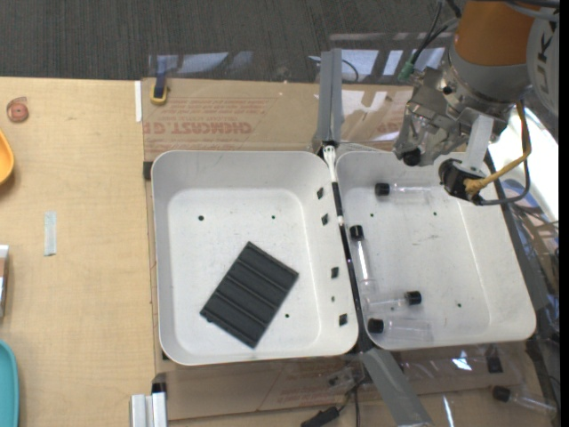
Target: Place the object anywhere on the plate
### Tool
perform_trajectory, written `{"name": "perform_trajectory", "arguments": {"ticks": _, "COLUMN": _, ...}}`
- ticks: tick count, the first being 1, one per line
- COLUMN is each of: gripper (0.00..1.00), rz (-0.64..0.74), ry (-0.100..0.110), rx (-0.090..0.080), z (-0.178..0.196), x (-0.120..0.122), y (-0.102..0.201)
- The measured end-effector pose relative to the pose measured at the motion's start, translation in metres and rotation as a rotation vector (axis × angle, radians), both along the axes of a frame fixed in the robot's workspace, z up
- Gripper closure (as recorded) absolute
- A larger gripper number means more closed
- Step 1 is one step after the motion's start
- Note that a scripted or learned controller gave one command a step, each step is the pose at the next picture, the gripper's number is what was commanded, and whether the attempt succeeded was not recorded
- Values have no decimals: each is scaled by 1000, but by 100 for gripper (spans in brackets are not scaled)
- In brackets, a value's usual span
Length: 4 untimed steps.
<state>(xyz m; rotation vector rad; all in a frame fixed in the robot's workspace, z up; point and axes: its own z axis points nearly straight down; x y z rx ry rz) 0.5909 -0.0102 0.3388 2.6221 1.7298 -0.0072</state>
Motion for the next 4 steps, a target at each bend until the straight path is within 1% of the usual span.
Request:
{"name": "perform_trajectory", "arguments": {"ticks": 1, "gripper": 100, "rz": 224, "ry": 0, "rx": 1, "z": 60, "x": 68, "y": 48}}
{"name": "perform_trajectory", "arguments": {"ticks": 2, "gripper": 100, "rz": 686, "ry": 0, "rx": 2, "z": 77, "x": 69, "y": 76}}
{"name": "perform_trajectory", "arguments": {"ticks": 3, "gripper": 100, "rz": -9, "ry": 0, "rx": 0, "z": 90, "x": 68, "y": 106}}
{"name": "perform_trajectory", "arguments": {"ticks": 4, "gripper": 100, "rz": 501, "ry": 3, "rx": 2, "z": 32, "x": 34, "y": 147}}
